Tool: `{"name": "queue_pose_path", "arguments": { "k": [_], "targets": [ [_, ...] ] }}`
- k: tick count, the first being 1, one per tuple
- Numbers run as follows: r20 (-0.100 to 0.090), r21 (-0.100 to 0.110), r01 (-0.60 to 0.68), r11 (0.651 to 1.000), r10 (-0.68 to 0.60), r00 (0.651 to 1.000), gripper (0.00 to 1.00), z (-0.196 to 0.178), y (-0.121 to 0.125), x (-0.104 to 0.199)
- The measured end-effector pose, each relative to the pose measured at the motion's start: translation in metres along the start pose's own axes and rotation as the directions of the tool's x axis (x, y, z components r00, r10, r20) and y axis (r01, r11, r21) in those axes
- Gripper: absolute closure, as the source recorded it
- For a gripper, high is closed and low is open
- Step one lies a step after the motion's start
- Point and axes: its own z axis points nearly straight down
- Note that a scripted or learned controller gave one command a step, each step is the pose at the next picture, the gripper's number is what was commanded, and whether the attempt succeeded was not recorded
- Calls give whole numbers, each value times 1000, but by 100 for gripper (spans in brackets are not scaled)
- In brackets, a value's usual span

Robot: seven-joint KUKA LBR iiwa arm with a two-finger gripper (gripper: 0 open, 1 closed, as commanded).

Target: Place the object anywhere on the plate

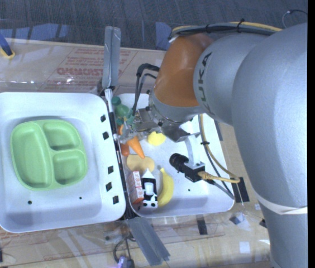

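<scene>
A light green plate with three compartments lies in the left bin. My gripper is low over the back left part of the right bin, mostly hidden under the orange wrist band and grey arm. Close around it lie a small yellow lemon-like object, an orange carrot and a dark green item. I see nothing held in the gripper.
More toys sit toward the front of the right bin: a tan rounded piece, a banana, a red carton and a black-and-white carton. A black cable fitting hangs from the arm over that bin.
</scene>
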Motion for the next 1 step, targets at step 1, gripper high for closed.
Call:
{"name": "queue_pose_path", "arguments": {
  "k": [1],
  "targets": [
    [1,-1,202,979,-202,979,100,1,14,80]
  ]
}}
